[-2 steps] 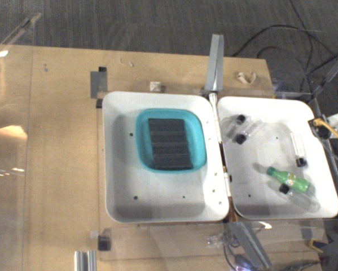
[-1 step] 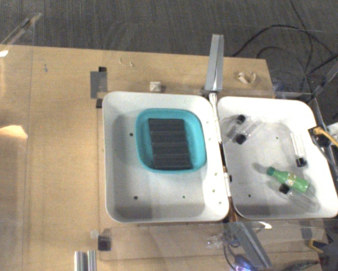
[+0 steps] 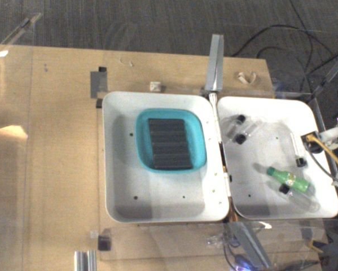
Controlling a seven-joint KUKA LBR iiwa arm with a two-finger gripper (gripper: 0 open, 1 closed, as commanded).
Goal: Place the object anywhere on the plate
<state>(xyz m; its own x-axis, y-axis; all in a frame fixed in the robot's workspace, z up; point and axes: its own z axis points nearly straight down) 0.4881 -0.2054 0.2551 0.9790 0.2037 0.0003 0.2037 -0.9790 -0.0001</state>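
At the bench's near edge sit a small black block and a short ribbed metal bracket. The bench is pale wood under a glossy, reflecting sheet.

Behind them two shallow white bins lie side by side, touching along a hinged seam. Both are smooth plastic with rounded corners. The left bin holds the plate, a teal rounded square with a raised lip, set towards the bin's far half. On the plate lies a dark pad. It is charcoal, rectangular, matte, ribbed in crosswise bands and slightly askew, and it lies wholly inside the plate's lip.

The right bin bears several small loose things. A green bottle lies on its side, slim-necked, with a pale band at its middle. Just beside it is a clear vial with a black cap, also lying down. Two more clear vials with black caps, one and another, lie near the bin's far left corner. A thin clear tube, black-tipped, lies by the right wall. Which of these the task means I cannot tell. The pad alone is on the plate, and the rest are well apart from it in the other bin.

A grey metal bar stands behind the seam. A small pale cube rests by the left bin's far rim. Black cables trail over grey ribbed carpet.
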